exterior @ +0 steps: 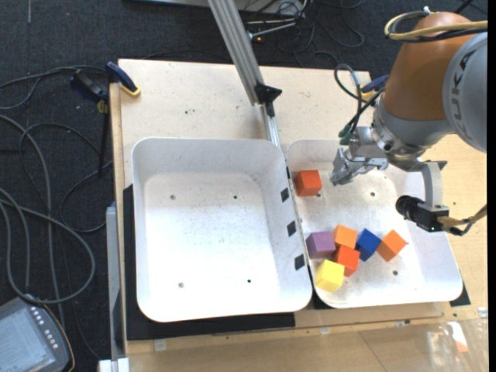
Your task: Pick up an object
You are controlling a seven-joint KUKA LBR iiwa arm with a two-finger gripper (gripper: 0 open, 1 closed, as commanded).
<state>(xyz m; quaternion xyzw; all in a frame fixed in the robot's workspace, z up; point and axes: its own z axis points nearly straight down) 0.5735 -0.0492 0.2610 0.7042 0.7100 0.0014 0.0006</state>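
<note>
The right bin (434, 277) holds several small cubes. An orange-red cube (308, 182) sits alone near its far left corner. Nearer the front lies a cluster: a purple cube (320, 243), an orange cube (346, 236), a red-orange cube (349, 260), a blue cube (368, 243), another orange cube (393, 244) and a yellow cube (330, 275). My gripper (341, 177) hangs over the right bin, just right of the lone orange-red cube and apart from it. I see nothing held in it.
The left bin (147, 231) lies beside the right one, their rims meeting near the middle. A slanted metal pole (236, 41) crosses the bench top. A blue and yellow clamp (120, 80) sits at the bench's far left corner. Cables trail near the arm's wrist (434, 215).
</note>
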